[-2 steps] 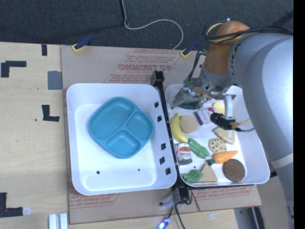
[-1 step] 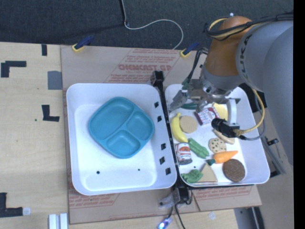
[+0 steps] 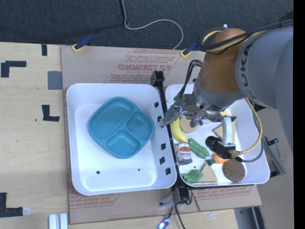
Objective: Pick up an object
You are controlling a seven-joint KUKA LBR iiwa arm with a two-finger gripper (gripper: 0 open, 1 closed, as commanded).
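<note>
While the grey arm (image 3: 267,66) is reaching in from the right, orange band bending over the right bin (image 3: 255,175), gripper (image 3: 193,116) hanging low above the banana (image 3: 178,131), its grip impossible to make out, blue plate (image 3: 121,127) lying in the left bin (image 3: 78,128).

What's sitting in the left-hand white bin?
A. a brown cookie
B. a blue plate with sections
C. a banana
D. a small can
B: the blue plate with sections lies alone in the left bin, while the banana, small can and brown round piece all lie in the right bin.
</note>
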